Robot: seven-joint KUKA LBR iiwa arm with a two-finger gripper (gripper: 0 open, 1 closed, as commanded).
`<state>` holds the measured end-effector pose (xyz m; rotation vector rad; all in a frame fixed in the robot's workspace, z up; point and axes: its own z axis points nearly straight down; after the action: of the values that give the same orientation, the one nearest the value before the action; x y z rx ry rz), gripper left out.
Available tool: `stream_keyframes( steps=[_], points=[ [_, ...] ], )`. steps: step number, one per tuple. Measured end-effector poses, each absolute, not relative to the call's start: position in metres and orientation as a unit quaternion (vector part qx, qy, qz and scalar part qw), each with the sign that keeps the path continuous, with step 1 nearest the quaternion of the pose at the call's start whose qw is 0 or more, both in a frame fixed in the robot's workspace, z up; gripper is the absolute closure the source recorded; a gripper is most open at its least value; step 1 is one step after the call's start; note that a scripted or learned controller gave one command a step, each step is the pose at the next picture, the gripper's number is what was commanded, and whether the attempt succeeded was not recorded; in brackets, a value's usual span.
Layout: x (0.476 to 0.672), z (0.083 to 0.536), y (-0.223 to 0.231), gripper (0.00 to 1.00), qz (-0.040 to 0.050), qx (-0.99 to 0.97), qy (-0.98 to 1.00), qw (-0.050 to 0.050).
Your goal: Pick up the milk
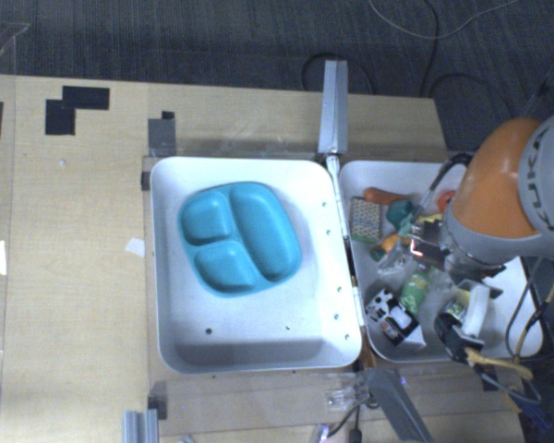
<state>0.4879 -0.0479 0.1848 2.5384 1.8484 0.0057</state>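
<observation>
The arm's orange band point(499, 187) and grey wrist cover much of the right bin point(397, 170), so the claw point(439, 268) is buried among clutter and it cannot be told whether it is open or closed, or whether it grips anything. The milk point(386, 308), a small black-and-white carton, lies just left of and below the claw, near the bin's front-left corner, close to the wall shared with the left bin point(166, 275). A green item point(414, 290) sits between milk and claw; its shape is hard to make out. Well left of the claw, a blue divided plate point(240, 236) lies with bare white floor around it.
</observation>
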Motion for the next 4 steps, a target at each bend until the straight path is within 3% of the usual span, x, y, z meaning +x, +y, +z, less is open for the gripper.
stream_keyframes(
  steps=[1,2,3,4],
  points=[
    [0.491,0.291,0.013,0.00,0.0024,0.832,0.555,0.001],
    [0.487,0.198,-0.030,0.00,0.0006,0.842,0.539,0.000],
    [0.487,0.184,0.035,0.00,0.0006,0.830,0.558,0.000],
    [0.589,0.190,0.022,0.00,0.0010,0.838,0.546,0.000]
  ],
)
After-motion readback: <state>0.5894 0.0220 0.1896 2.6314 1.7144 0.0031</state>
